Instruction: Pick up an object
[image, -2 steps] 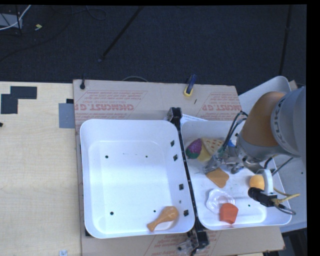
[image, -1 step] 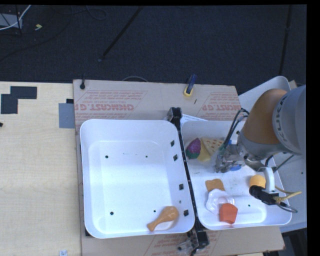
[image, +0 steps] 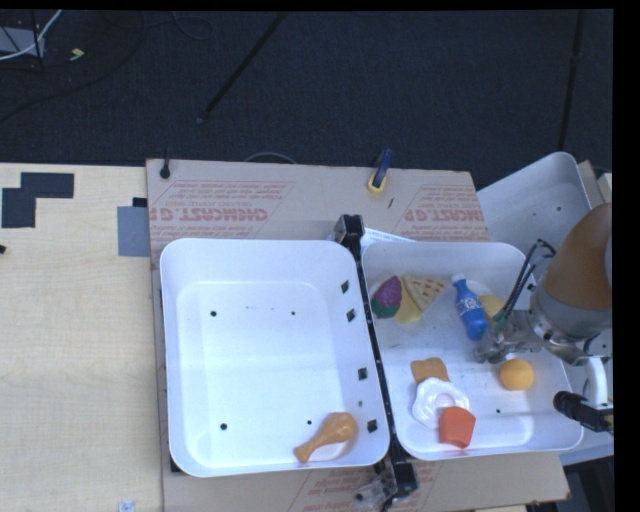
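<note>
Here my gripper (image: 492, 350) hangs low near the right bin's (image: 545, 435) right edge, between blue bottle (image: 468, 308) and orange ball (image: 516, 374); whether it's open, I cannot tell.

A dark carpeted floor (image: 300, 80) is seen along the top, crossed by thin cables (image: 235, 70). A pale wooden benchtop (image: 70, 340) is spread at left, marked with dark patches (image: 38, 192). Printed cardboard (image: 300, 205) is laid beneath.
</note>
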